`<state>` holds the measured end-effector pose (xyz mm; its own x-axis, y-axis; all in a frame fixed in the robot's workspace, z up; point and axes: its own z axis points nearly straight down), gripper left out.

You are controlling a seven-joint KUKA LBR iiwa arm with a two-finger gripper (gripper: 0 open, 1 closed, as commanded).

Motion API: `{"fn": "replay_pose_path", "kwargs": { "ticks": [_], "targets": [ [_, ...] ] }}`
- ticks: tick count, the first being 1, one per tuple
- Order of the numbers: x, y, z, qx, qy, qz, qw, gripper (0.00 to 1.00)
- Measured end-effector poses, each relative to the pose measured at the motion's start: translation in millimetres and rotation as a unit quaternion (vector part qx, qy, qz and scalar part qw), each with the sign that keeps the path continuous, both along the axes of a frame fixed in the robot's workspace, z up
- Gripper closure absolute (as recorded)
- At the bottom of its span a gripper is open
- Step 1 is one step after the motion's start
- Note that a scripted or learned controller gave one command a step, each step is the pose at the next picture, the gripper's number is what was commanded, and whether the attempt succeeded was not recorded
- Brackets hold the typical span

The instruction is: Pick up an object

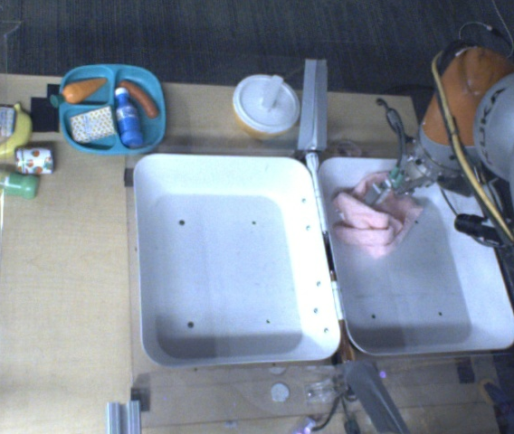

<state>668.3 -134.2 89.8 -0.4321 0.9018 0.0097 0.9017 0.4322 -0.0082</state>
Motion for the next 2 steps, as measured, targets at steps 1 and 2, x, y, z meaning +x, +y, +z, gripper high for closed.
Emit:
{"fn": "replay_pose_path", "kwargs": {
  "ticks": [1,2],
  "targets": [
    [4.2,0.2,9.3,-0.0023,-0.009,0.001,1.0000,1.00],
    [1.9,34.0,88.7,-0.0024,-0.008,0.058,0.9983,1.00]
  ]
}}
